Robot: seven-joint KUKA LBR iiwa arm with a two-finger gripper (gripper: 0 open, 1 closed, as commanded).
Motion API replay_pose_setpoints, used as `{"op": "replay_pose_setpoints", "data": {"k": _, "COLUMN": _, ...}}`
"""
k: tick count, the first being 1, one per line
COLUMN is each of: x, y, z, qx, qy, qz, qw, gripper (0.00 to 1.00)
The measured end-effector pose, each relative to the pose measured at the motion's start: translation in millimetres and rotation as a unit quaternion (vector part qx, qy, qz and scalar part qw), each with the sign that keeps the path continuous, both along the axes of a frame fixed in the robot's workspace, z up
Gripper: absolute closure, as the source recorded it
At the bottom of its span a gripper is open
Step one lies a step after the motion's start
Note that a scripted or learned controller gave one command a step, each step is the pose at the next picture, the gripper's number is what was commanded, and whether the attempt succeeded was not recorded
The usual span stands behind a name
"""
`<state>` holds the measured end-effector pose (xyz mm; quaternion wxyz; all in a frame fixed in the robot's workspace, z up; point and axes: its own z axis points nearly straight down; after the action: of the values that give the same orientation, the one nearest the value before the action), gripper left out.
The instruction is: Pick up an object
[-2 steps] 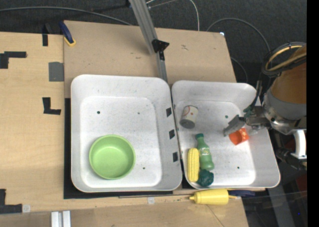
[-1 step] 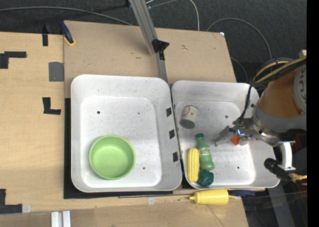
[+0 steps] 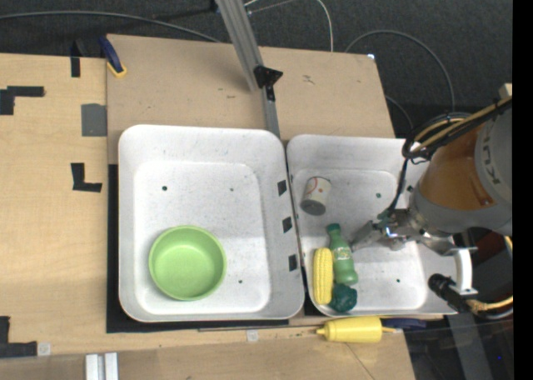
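Two white bins sit side by side on the desk [image 3: 208,78]. Landmark: the right bin [image 3: 350,153].

Left bin [image 3: 200,141], touching the right bin along their shared edge: one green bowl [image 3: 187,262], upright, in its near-left corner.

Inside the right bin:
- cup [image 3: 315,194], pale, lying on its side, near the far-left part of the floor.
- green bottle [image 3: 340,257], lying down, near the left wall, nearer the camera than the cup.
- corn [image 3: 322,276], yellow, lying alongside the bottle and touching it on the side toward the left wall.
- dark green lump [image 3: 344,297], kind unclear, at the near end of the bottle, close to the near wall.

Outside the right bin, just beyond its near rim on the desk: a yellow bottle-like thing [image 3: 354,330], lying on its side.

Arm [image 3: 462,182] enters over the right bin's right wall, orange band visible. Pincer [image 3: 372,232] is over the bin floor, right of the green bottle and apart from it, pointing toward it. Nothing visible between its fingers. Cannot tell whether the pincer is open or closed; the tip is too small and blurred.

A grey pole [image 3: 237,24] crosses the desk at a slant beyond the bins, ending near the right bin's far-left corner.
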<state>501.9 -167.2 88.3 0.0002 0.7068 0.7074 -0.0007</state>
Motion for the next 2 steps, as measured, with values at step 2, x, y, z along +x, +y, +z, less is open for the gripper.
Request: {"op": "replay_pose_setpoints", "data": {"k": 2, "x": -7, "y": -7, "z": 63, "qx": 0.0001, "qy": -0.001, "qz": -0.001, "qw": 1.0, "gripper": 1.0}}
